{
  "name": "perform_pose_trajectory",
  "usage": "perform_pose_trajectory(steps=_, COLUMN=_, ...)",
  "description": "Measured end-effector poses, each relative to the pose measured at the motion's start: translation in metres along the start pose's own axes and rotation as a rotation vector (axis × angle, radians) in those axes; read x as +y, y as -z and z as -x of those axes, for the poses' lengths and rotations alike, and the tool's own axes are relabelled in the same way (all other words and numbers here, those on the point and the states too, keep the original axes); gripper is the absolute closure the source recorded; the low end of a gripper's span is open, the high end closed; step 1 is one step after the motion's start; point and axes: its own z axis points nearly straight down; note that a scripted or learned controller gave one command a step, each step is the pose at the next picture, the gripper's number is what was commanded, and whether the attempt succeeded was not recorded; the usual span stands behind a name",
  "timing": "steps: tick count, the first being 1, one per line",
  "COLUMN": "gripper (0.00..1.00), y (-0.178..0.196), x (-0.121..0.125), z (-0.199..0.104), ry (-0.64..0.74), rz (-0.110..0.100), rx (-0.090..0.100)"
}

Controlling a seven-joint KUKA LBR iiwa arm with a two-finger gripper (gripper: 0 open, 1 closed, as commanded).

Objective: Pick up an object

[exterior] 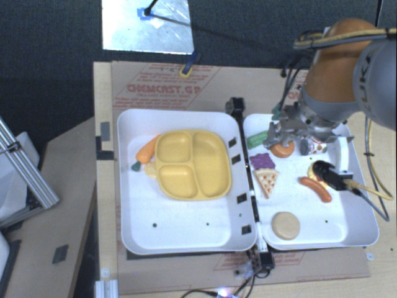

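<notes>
Orange and small, the round toy food piece (283, 149) lies at the back of the right bin (356, 225), directly beneath the end effector (286, 139), whose opening I cannot tell; it looks light, stiff and smooth, best pinched across its middle.

A single fixed camera looks down at a slant from above the bench's near edge, far enough to take in both white bins (186, 244) side by side and the arm (347, 61) at the right.
</notes>
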Motion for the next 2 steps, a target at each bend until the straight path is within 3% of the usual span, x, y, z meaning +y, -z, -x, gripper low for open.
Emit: perform_pose_trajectory(steps=2, gripper=1.00, y=-0.007, x=-0.042, z=-0.104, ry=0.001, rz=-0.001, rx=0.001)
